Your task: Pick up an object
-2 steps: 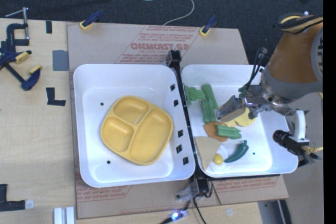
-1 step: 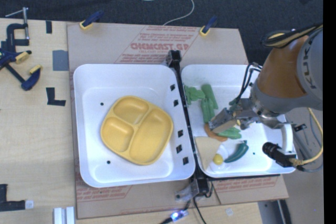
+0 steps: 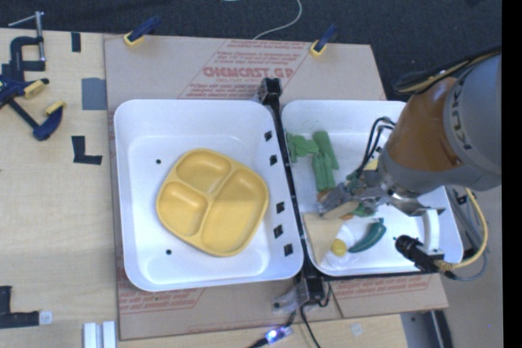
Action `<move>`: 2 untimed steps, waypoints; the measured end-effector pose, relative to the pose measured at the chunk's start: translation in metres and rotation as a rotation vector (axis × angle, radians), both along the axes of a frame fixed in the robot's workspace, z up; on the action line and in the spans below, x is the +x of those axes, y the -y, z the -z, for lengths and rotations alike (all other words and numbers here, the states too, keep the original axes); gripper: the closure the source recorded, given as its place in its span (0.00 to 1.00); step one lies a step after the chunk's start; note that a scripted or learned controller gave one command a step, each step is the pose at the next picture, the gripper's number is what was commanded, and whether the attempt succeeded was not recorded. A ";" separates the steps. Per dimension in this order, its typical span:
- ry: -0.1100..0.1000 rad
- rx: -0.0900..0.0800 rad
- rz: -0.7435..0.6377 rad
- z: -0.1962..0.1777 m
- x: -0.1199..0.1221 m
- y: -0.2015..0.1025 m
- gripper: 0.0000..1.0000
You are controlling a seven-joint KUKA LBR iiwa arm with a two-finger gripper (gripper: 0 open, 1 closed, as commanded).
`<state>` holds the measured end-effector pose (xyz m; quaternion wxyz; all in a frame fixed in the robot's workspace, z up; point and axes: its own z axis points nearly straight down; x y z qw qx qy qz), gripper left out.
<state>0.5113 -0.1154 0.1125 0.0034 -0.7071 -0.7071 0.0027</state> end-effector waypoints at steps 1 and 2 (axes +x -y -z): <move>0.019 -0.004 0.002 0.023 0.004 0.001 0.00; 0.024 -0.004 -0.001 0.011 0.006 0.000 1.00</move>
